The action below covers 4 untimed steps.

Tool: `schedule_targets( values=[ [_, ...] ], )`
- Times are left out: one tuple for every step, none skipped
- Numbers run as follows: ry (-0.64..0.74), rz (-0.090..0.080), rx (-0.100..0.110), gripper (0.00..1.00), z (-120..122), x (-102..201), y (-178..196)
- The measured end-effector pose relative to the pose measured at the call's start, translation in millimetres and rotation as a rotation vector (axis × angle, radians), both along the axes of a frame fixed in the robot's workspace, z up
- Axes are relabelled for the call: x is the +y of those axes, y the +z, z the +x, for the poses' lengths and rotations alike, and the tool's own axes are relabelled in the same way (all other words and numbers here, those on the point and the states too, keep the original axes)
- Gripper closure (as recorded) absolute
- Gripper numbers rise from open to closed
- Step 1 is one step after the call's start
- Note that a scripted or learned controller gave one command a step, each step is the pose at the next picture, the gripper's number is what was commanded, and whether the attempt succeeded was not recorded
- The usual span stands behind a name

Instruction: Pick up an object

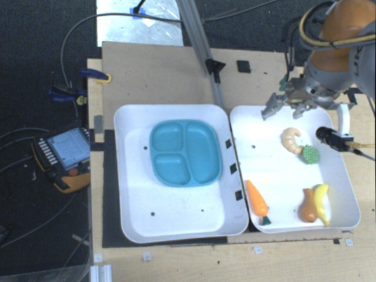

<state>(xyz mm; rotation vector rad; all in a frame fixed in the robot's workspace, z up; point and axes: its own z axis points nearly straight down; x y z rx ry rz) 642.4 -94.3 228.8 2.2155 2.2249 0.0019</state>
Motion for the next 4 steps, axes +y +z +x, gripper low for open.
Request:
schedule_targets(
  values=[
    [0.002, 0.0, 0.004, 0.0, 2, 6, -43],
    [-0.002, 0.0, 0.005, 0.0, -3, 6, -105],
    [-0.004, 0.0, -0.002, 0.0, -2, 6, -144],
    [-0.004, -0.001, -0.006, 1.0, 0, 6, -131]
  ],
)
